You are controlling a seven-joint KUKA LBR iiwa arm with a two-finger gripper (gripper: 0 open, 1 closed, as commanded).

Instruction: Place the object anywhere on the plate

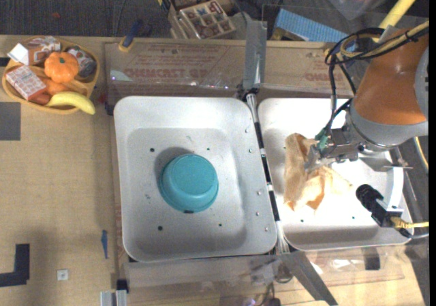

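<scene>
The gripper (317,155) hangs over the right bin (300,230), its fingers clamped on a crumpled tan cloth (300,175) draped beneath them. Well left of the fingers, a teal plate (189,182) sits in the left bin (136,127).

We see the arm (392,93) coming in from the right side of the view, its broad orange band uppermost and a grey section just below it. From there the wrist (354,141) angles down and to the left, with dark cables looping above it and along its side. At its end sits the tool (316,155), low and pointing left. We cannot make out how its fingers stand; they are small and blurred from this angle.
</scene>
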